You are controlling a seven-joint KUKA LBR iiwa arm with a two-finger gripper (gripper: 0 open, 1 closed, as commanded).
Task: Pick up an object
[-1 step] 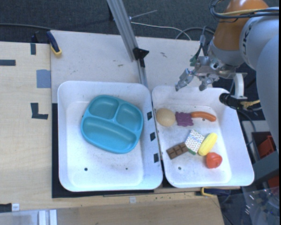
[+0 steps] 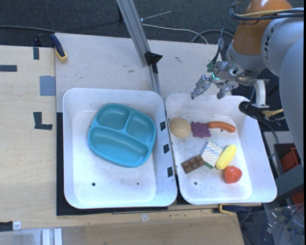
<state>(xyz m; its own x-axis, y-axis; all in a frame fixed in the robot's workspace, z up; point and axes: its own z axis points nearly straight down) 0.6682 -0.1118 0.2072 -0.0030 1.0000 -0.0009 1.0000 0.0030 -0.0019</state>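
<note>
Hovering over the far edge of the right bin (image 2: 255, 188), the gripper (image 2: 209, 88) has its 2 fingers spread apart with nothing between them, so it's not holding anything. It hangs off the grey arm (image 2: 288, 40) with the orange band (image 2: 257, 14), which comes in from the right side.

Just below the gripper, inside that right bin, sits all the small stuff. Closest is an orange carrot-looking piece (image 2: 222, 126) lying sideways, touching a purple item (image 2: 200, 129) on its left, and next to that a tan roundish thing (image 2: 180, 127) near the bin's left wall. Further toward the front is a brown chocolate-bar piece (image 2: 193, 164), then a white patterned block (image 2: 211, 153) right up against a yellow corn cob (image 2: 226, 156), which is tilted. A red tomato-ish thing (image 2: 232, 174) sits just beside the lower end of the corn.

Over in the left bin (image 2: 76, 188) there's just 1 item, a blue divided plate (image 2: 123, 135) with 3 compartments, lying a bit askew in the middle.

Behind the bins a silver metal post (image 2: 135, 27) slants up off the bench (image 2: 20, 137), which has some dark tape marks on the left.
</note>
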